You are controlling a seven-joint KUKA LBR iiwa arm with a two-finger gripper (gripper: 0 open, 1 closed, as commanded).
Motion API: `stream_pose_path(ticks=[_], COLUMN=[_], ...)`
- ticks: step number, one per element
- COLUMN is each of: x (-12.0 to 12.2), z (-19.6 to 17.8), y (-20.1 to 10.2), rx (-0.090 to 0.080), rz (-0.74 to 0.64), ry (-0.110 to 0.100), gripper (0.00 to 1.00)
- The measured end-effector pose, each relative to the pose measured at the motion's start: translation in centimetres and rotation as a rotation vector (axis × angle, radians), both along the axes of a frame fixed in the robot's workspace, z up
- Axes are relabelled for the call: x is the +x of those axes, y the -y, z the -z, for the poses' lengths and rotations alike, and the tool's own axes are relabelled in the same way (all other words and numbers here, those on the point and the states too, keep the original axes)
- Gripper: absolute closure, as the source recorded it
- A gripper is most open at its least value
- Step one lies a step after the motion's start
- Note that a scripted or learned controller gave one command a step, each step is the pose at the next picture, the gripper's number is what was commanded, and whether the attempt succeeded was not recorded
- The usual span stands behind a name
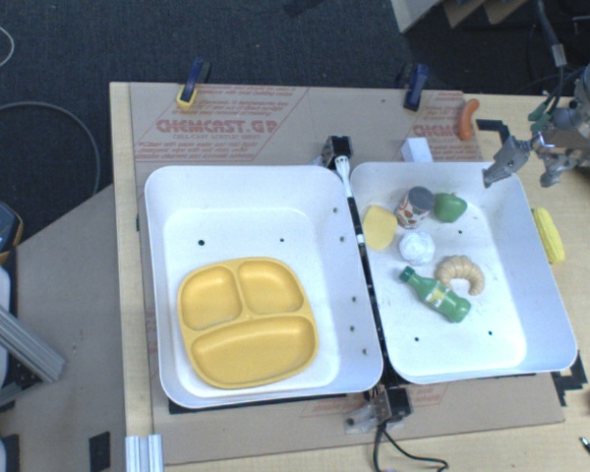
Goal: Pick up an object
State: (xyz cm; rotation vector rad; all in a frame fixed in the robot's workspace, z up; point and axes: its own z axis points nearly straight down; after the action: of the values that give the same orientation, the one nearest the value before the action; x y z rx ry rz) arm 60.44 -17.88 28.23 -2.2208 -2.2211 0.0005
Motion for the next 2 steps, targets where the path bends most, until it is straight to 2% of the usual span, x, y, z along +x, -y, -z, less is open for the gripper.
stream_pose_path(ticks=[1, 2], x=[4.44, 4.31], z=[-19.35, -19.34], y=[-2.11, -2.03], rx=[-0.007, -0.005], rz=[-0.004, -0.002], ry=[0.024, 0.008], gripper=[0.00, 1.00])
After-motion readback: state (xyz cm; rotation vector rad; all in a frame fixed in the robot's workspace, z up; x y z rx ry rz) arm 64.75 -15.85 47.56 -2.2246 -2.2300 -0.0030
